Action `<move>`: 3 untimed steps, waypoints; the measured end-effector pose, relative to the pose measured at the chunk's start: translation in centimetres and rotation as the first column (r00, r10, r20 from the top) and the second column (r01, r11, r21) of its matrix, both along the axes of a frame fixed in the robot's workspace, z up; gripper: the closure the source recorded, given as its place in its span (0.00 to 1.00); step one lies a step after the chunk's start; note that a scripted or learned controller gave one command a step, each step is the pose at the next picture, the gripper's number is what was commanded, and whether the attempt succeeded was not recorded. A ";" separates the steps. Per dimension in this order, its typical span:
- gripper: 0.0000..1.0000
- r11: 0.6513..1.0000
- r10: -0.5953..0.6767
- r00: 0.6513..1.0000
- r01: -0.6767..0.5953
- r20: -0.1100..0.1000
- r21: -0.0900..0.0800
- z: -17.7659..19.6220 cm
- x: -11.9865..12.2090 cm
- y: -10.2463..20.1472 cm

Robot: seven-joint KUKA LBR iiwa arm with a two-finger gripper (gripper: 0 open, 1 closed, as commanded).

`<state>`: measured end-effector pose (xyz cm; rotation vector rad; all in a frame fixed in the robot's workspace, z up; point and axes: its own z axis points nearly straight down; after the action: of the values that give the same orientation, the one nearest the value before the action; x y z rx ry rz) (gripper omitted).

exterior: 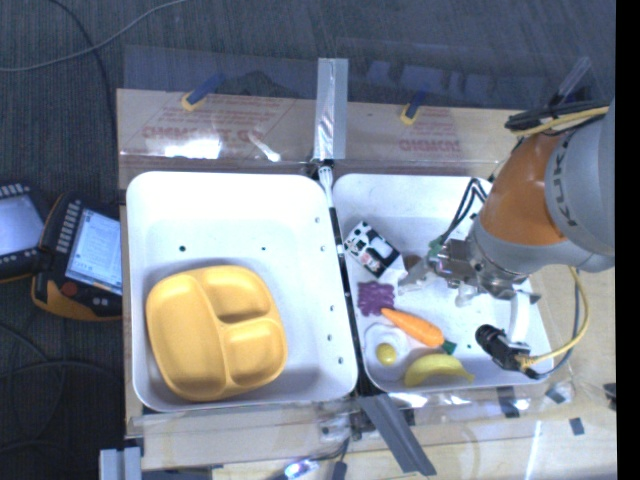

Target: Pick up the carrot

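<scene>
The gripper hangs over the right bin. I cannot tell how its fingers stand. The carrot lies just below the fingers, not held. A purple grape bunch sits left of them. A yellow banana and a fried egg lie beyond the carrot. A yellow tray rests in the left bin.
</scene>
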<state>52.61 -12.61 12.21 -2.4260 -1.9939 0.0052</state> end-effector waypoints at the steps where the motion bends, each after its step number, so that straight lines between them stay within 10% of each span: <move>1: 0.00 0.991 0.130 0.991 -0.130 0.022 -0.011 -3.1 -2.8 2.3; 2: 0.00 0.861 0.509 0.860 -0.509 0.020 -0.016 -3.1 -3.5 1.4; 3: 0.00 0.849 0.529 0.849 -0.529 0.004 0.000 7.1 -4.1 1.7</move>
<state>48.52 -10.96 19.35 -1.7854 -2.5863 0.0004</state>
